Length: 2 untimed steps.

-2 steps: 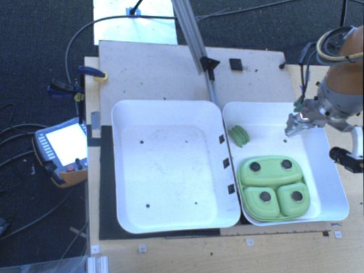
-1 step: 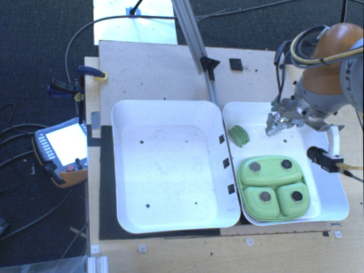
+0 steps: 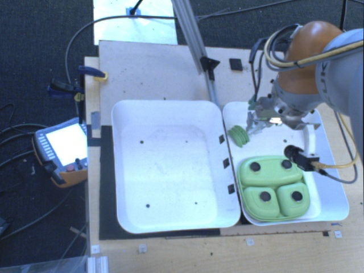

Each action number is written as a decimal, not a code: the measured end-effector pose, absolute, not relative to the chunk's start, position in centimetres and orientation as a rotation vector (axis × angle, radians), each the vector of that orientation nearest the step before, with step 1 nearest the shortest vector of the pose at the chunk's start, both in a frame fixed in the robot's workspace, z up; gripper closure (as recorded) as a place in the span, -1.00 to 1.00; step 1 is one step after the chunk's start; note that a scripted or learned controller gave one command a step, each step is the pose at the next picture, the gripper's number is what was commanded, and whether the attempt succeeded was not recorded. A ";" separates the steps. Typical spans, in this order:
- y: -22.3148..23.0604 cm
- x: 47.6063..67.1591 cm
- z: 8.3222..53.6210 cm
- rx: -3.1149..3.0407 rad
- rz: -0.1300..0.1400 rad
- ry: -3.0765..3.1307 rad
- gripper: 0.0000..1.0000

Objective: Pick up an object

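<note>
A: Nearest the lens, what is seen?
B: Green three-lobed tray (image 3: pixel 274 187), black-dotted, is set low in the right bin (image 3: pixel 335 206).
A: Target?
B: Small ribbed green object (image 3: pixel 238 135), lying by that bin's left wall.
A: Gripper (image 3: pixel 254 123)?
B: Positioned just beside it; finger state cannot be told. Left bin (image 3: pixel 131 209) is noted alongside.

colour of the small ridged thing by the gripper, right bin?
Green, lighter-striped ridges: the small ridged object, seen in the camera view.
</note>
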<state>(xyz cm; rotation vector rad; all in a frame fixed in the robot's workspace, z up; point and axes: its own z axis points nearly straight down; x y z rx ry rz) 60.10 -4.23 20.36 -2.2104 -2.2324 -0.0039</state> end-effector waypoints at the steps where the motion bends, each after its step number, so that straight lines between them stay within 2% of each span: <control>1: 1.3 59.6 20.4 -2.208 -0.004 -2.233 1.00; 2: 6.7 60.5 22.5 -2.210 -0.007 -2.234 1.00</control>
